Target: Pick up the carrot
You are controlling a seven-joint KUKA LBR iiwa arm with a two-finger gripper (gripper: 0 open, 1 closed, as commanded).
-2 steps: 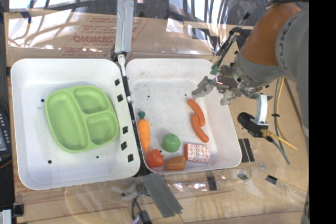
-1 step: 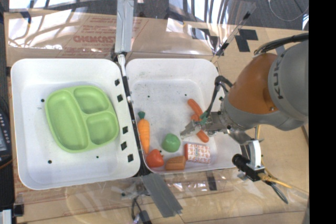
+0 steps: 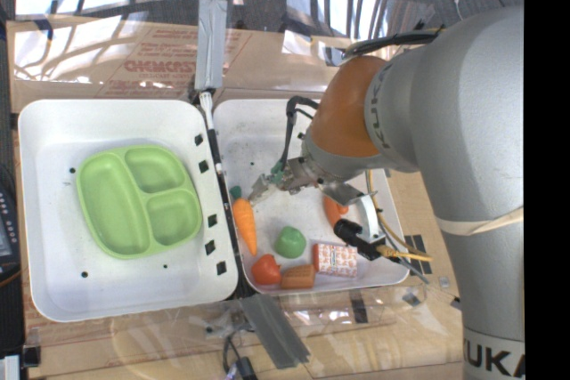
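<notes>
Right now your pincer (image 3: pixel 267 184) hangs over the right-hand bin (image 3: pixel 267 116), empty; whether it is open or closed cannot be told. Just below it lies the carrot (image 3: pixel 245 225), orange, green stem end nearest the pincer, beside the bin's left wall. Beyond sit a green round piece (image 3: pixel 289 241) and a red tomato (image 3: pixel 265 270). You should lower straight down and straddle the carrot's width.
</notes>
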